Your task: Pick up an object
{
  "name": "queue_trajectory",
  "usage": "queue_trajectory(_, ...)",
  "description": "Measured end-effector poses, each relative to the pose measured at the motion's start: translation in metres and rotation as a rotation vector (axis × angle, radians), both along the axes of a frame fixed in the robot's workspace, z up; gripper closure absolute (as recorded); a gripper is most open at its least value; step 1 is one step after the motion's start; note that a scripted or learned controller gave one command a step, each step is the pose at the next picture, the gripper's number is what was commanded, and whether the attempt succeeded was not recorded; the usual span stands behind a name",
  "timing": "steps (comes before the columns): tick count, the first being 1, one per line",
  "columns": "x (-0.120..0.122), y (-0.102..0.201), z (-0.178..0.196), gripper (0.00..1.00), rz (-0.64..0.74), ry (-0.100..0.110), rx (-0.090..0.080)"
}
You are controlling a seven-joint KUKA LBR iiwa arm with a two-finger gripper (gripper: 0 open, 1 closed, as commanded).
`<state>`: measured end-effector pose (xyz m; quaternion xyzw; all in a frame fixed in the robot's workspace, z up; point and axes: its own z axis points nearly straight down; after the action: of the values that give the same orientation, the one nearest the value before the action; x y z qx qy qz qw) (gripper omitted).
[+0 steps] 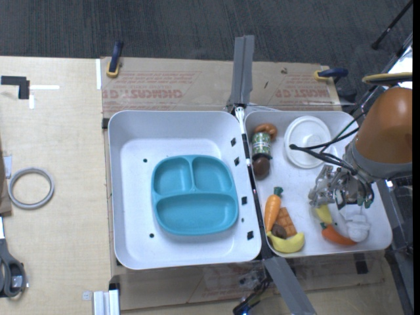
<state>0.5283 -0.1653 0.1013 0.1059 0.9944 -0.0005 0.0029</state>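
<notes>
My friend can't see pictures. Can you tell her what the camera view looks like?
A grey and orange robot arm's gripper reaches down into the right white bin, near toy food: a carrot, a banana and a small white bowl. The left white bin holds a blue divided plate.

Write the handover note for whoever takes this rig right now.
Gripper: low in the right white bin, over a yellow toy piece near the orange-red toy pepper; nothing seen held.
Same bin: orange toy carrot, yellow toy banana, small white round bowl, dark toy bottle.
Left white bin: blue three-compartment plastic plate.
Done: arm positioned over the items.
Left: grasp and lift one object.
</notes>
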Motion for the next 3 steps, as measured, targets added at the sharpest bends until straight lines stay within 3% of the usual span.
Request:
queue_trajectory(1,0.012,0.089,0.091,1.0,-0.125,0.001,0.002)
queue_trajectory(2,-0.017,0.02,-0.01,1.0,-0.073,0.005,0.002)
queue_trajectory(3,-0.017,0.02,-0.01,0.0,-0.072,0.005,0.002)
